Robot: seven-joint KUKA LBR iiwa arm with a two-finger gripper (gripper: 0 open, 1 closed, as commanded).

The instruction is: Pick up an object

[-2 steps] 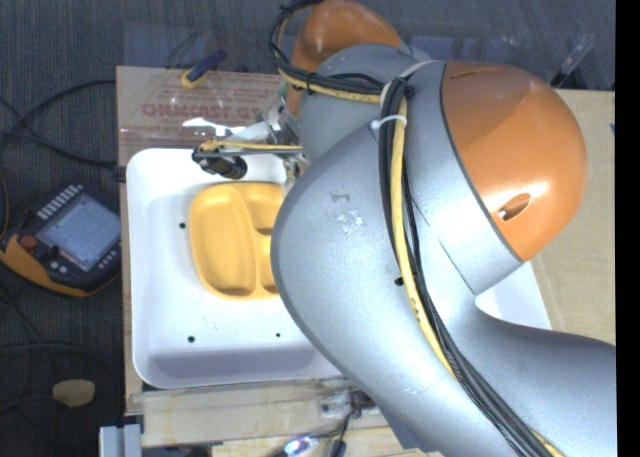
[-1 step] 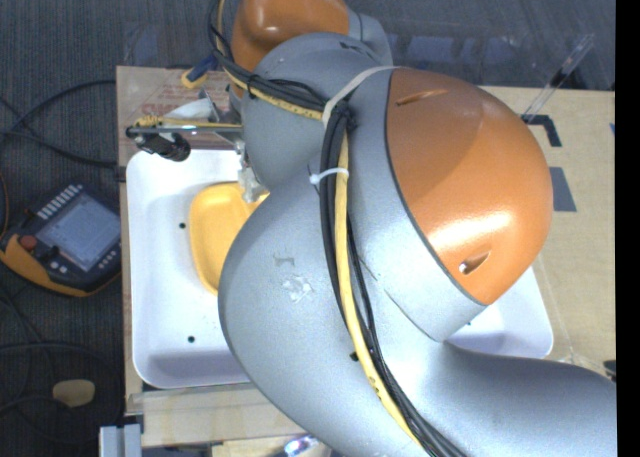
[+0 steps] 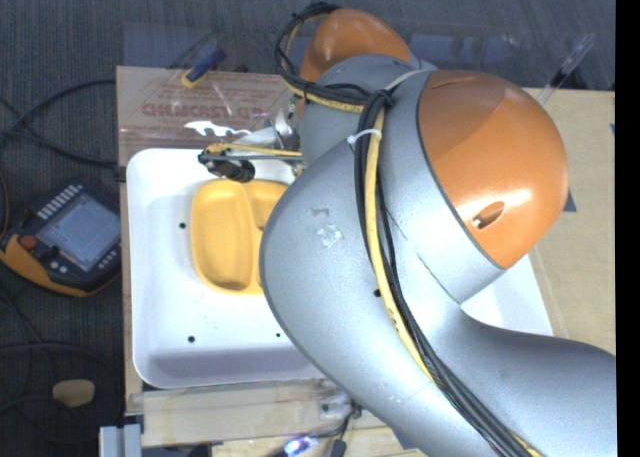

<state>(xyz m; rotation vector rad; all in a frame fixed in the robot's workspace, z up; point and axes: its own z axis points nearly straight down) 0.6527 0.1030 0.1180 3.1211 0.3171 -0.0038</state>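
Observation:
A yellow, dish-shaped object (image 3: 224,235) lies in the left white bin (image 3: 160,325), toward its far side. Its right part is hidden under my arm. My arm fills the middle and right of the camera view and covers most of what is below it. The gripper (image 3: 283,132) shows only as a small silver part at the bin's far edge, just beyond the yellow object. Nothing can be seen held there.
A cardboard sheet with red print (image 3: 190,105) lies behind the left bin, with a small blue and yellow item (image 3: 201,60) on its far edge. A handheld control pendant (image 3: 65,240) and cables sit on the floor at left. A strip of the right bin (image 3: 530,315) shows.

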